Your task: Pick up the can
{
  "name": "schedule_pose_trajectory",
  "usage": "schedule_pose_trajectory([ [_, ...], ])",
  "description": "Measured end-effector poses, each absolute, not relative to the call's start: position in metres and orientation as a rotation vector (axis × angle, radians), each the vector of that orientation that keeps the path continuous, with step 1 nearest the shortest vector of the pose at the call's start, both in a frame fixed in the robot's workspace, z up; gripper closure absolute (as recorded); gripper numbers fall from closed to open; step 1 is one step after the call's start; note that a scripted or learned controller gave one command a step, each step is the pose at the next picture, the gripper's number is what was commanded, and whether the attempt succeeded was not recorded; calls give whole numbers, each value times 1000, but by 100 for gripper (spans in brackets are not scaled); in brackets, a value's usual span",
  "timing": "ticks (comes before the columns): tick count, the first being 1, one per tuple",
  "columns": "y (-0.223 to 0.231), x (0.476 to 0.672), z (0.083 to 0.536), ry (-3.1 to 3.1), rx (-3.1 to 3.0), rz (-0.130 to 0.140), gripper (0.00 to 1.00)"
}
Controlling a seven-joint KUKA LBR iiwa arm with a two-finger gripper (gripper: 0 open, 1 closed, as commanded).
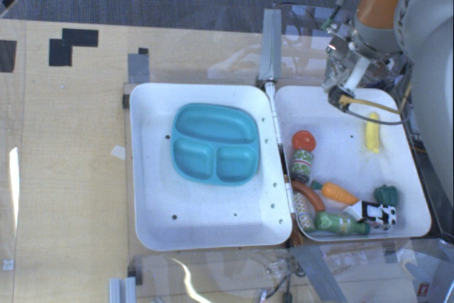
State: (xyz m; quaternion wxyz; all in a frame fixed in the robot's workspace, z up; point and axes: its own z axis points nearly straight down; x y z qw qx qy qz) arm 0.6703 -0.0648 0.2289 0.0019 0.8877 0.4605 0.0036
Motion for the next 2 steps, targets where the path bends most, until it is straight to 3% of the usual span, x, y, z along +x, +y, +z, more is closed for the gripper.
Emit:
schedule_pose_trajectory([
  [1, 4, 670, 261, 1670, 2657, 9, 100],
  [2, 5, 671, 273, 1675, 2650, 17, 100],
])
